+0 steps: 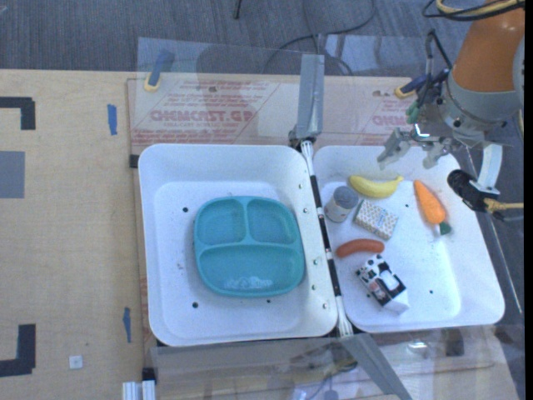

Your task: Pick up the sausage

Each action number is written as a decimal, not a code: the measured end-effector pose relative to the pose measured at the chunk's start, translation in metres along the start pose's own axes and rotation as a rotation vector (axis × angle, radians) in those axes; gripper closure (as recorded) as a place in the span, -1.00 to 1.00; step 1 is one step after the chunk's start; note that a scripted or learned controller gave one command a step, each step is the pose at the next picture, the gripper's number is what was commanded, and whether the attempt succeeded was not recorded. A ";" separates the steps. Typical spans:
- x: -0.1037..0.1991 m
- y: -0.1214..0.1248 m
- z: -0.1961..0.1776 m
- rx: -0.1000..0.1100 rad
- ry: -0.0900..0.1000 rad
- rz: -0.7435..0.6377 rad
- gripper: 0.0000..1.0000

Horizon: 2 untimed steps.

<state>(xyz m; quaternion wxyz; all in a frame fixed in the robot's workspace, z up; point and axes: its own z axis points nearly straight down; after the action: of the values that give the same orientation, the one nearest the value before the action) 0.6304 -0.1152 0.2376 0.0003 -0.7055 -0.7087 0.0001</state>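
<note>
The sausage [359,247] is a small reddish-orange link lying flat near the left side of the right bin [466,294], just below a patterned cracker box [376,218]. My gripper [413,147] hovers at the bin's far edge, above and to the right of the banana [375,186], well away from the sausage. Its two fingers are spread apart with nothing between them.
In the right bin also lie a carrot [430,206], a small grey can [341,202] and a black-and-white toy [381,282]. The left bin [166,182] holds a teal divided plate [248,246]. A metal divider post [311,98] stands between the bins at the back.
</note>
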 end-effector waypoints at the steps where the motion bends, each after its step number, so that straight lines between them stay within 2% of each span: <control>1: 0.015 -0.038 0.115 -0.004 -0.001 -0.197 -1.00; 2: 0.085 -0.084 0.053 0.001 0.001 -0.286 -1.00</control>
<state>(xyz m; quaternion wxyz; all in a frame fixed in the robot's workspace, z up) 0.5460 -0.0310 0.1848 0.0008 -0.5972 -0.8021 0.0001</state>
